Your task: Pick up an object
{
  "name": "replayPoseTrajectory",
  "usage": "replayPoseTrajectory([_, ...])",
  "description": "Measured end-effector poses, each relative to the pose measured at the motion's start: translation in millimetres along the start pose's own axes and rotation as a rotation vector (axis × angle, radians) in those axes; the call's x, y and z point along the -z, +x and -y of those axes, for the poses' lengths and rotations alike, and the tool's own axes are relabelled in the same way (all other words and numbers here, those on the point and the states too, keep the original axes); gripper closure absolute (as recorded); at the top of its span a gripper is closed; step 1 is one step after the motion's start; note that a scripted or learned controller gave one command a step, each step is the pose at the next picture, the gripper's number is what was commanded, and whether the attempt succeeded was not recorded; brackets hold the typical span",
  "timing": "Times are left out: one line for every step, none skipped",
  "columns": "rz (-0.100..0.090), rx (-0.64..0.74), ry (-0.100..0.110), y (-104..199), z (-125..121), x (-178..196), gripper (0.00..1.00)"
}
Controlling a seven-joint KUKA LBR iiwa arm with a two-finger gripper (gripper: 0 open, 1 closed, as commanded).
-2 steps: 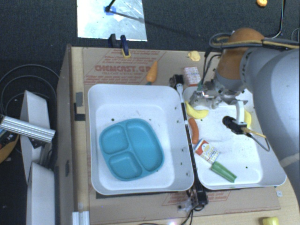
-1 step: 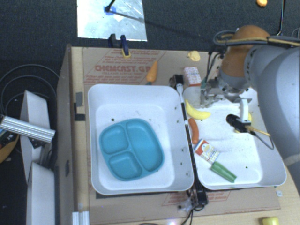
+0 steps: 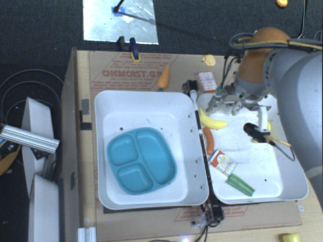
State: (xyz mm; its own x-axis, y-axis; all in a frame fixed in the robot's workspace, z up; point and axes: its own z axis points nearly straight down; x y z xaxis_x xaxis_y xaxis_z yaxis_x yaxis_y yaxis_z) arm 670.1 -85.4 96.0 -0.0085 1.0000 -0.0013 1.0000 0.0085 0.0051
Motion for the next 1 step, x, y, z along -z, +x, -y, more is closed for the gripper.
replayPoseTrajectory([0.0, -0.008, 0.007, 1.5, 32.4, -12.2, 0.0])
